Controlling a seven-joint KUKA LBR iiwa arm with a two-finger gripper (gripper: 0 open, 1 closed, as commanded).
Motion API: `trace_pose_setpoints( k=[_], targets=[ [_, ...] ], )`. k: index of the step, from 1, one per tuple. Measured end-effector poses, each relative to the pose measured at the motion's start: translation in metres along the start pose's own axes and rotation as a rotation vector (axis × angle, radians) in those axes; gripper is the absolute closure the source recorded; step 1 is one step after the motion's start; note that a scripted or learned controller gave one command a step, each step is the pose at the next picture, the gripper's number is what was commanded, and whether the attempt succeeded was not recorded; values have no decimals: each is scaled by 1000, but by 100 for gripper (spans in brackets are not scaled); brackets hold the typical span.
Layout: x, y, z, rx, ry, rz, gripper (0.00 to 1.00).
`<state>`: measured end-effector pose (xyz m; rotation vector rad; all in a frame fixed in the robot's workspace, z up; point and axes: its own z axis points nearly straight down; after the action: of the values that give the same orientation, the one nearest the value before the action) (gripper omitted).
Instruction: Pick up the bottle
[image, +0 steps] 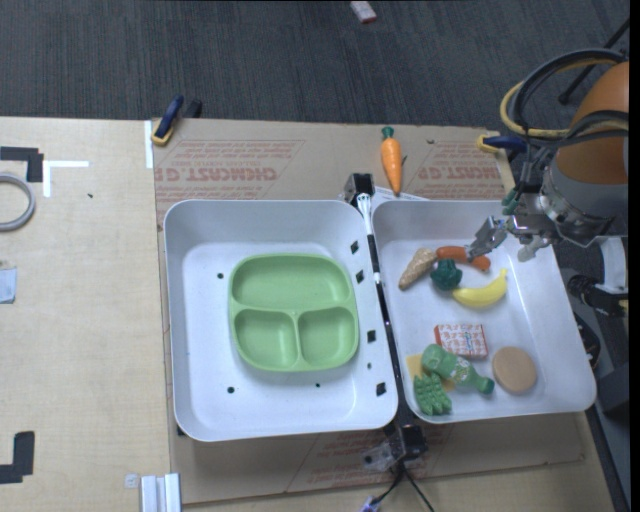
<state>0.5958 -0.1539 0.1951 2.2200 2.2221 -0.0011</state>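
Bottle (455, 370) lies low in right bin (560, 330), well apart from gripper (492, 238); grip state prob. unreadable.

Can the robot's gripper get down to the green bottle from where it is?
Probably yes. The gripper hovers over the far side of the right bin, and the green bottle lies near the front, uncovered from above. A red-patterned box and a green toy crowd it, leaving tight room.
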Motion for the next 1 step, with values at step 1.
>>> trace_pose_setpoints(
  k=[1],
  targets=[
    [0, 0, -10, -1, -1, -2, 100]
  ],
)
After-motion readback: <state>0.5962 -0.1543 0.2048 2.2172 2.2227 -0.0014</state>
